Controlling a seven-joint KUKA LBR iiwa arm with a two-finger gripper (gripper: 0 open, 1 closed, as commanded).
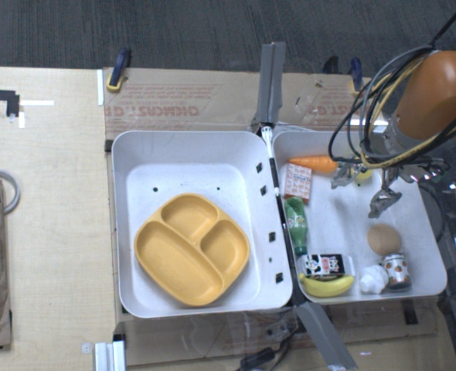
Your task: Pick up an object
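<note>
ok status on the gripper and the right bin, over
Gripper open, holding nothing, above right bin. Brown round object just below it. Carrot and banana lie apart from it.

A: So what are we counting on the bench?

B: We've got two white bins. One yellow divided plate. Closer to the gripper we count one carrot, one banana, one green bottle, one small can, one brown egg-shaped thing.

A: Cartons?

B: Two: one orange-white packet, one milk box.
</note>
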